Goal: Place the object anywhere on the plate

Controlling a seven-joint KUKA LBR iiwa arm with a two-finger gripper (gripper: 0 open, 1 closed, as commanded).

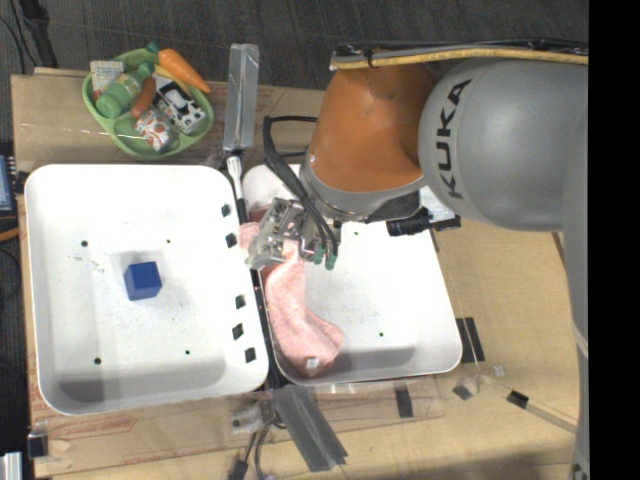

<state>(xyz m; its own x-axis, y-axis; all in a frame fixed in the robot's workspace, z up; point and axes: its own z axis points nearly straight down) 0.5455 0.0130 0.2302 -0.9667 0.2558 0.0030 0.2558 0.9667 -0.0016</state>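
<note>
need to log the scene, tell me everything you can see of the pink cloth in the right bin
The pink cloth looks like soft terry fabric, crumpled into a long strip. It lies along the left wall of the right bin, running from under the gripper down to the bin's near corner, where its end bunches up. Whether the gripper touches it is unclear.

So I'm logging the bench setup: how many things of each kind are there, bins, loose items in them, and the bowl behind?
White bins: 2, left and right
Blue block, left bin: 1
Pink cloth, right bin: 1
Green bowl of toy food: 1
Total: 5
</note>
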